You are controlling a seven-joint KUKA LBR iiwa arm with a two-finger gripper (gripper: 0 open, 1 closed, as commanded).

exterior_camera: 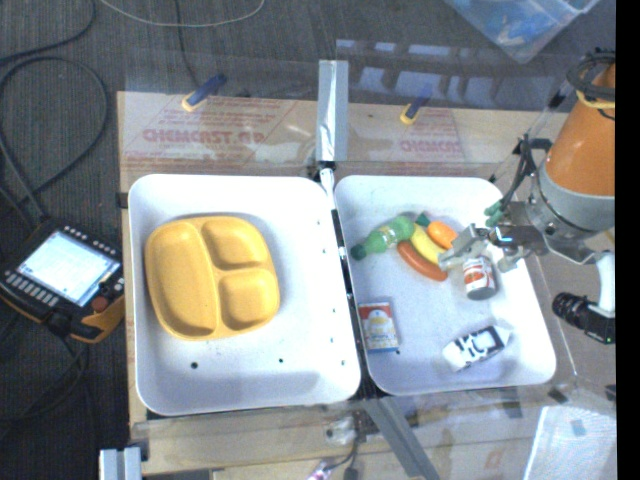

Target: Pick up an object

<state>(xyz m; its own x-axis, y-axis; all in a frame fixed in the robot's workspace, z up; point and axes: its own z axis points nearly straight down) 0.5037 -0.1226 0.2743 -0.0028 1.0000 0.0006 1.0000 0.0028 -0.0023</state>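
The right bin (520, 368) holds a green bottle (388, 236), an orange toy vegetable (438, 234), a red and yellow hot dog (422, 258), a small red and white can (480, 279), a flat red and white packet (379, 326) and a black and white carton (477, 345). My gripper (484, 255) hangs over the bin's right part, directly above the can. Its fingers stand open, one on each side of the can's top. Nothing is lifted.
The left bin (170, 378) holds a yellow divided plate (212, 273). A metal divider post (331, 118) stands at the back between the bins. A control pendant (62, 273) lies left of the bench, and a clear plastic box (520, 3) sits at the back right.
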